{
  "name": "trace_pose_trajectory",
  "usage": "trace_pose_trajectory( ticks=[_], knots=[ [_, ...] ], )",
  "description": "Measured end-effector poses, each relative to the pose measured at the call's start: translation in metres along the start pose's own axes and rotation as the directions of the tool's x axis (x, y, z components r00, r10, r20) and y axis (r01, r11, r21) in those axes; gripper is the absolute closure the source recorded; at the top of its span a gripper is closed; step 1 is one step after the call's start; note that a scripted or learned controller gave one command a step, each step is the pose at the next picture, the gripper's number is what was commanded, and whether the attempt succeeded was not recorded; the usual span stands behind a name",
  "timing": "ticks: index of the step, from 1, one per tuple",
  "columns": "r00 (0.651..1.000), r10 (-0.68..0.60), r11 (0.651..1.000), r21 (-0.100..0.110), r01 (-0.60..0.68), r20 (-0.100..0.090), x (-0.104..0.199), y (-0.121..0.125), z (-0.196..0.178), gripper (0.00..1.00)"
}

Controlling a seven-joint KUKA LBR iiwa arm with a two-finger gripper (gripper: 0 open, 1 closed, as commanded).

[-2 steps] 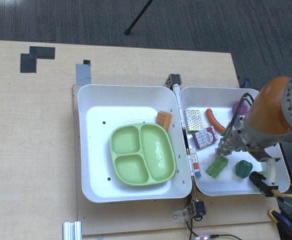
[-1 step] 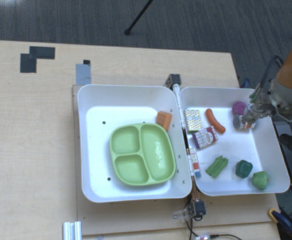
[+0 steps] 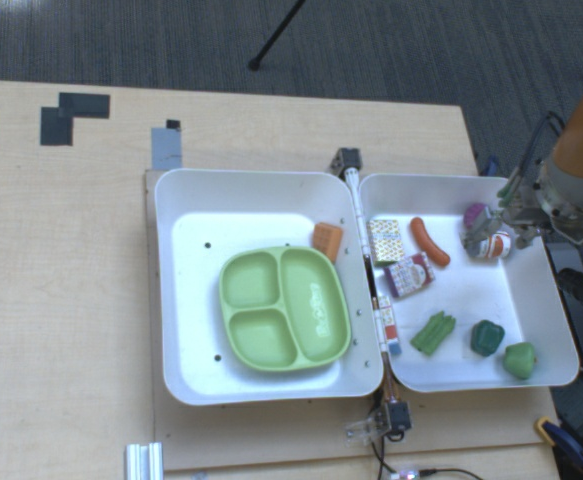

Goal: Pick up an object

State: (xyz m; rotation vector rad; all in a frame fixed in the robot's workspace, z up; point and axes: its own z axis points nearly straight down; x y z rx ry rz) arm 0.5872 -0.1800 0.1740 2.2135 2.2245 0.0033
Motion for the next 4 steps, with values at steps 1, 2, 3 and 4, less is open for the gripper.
trace_pose_trajectory(
  ticks=[1,2,3,4],
  knots=[
    [1.0,0.001,1.0,-0.004,-0.001,0.0,0.046,-0.02,0.088,0.0],
    [1.0,0.004,1.0,-0.005,-0.004,0.001,0.05,-0.077,0.087,0.0],
    [1.0,0.002,1.0,-0.01,-0.002,0.002,0.051,-0.075,0.076,1.0],
    [1.0,0.0,1.0,-0.001,0.0,-0.002,0.11,0.017,-0.011,1.0]
  ],
)
